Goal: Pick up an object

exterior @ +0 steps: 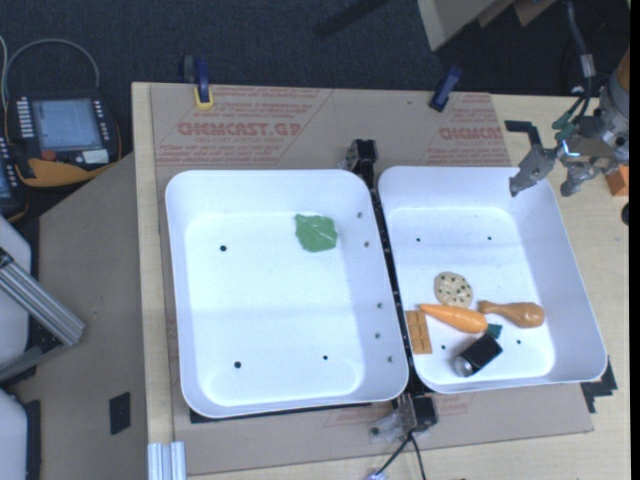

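The grey metal two-finger gripper [548, 173] hung open and empty above the right white plastic bin's [570, 268] far corner. An orange plastic carrot [455, 318] lay near that bin's front.

Robot lab: clamped bench board [300, 118], teach pendant [65, 133].

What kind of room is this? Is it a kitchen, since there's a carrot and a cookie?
Probably a robot lab, not a kitchen. A robot tool hangs over two white bins clamped to a cardboard-covered bench, and a control pendant with a screen sits at the left. The carrot and cookie look like toys.
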`<move>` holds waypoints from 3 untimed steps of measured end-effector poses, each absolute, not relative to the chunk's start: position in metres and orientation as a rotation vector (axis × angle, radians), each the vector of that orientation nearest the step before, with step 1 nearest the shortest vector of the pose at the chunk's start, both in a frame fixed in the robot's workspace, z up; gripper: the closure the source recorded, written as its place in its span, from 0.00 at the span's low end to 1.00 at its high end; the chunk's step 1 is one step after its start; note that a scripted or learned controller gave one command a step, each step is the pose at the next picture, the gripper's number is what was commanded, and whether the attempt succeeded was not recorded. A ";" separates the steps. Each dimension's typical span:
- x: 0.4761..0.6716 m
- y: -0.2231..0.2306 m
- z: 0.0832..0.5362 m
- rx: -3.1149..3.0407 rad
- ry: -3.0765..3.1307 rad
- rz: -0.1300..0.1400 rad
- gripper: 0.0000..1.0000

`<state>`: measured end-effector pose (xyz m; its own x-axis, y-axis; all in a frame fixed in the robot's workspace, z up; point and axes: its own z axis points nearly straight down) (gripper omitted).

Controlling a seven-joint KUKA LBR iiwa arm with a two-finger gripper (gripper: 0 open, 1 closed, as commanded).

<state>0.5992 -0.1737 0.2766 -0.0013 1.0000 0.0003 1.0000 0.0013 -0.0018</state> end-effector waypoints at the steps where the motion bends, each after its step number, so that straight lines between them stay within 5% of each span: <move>1: 0.599 -0.174 0.277 -2.219 -2.222 0.002 0.00; 3: 0.597 -0.165 0.162 -2.219 -2.220 0.002 0.00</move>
<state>0.5971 -0.1648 0.1616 -0.0009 1.0000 0.0010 1.0000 0.0009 -0.0029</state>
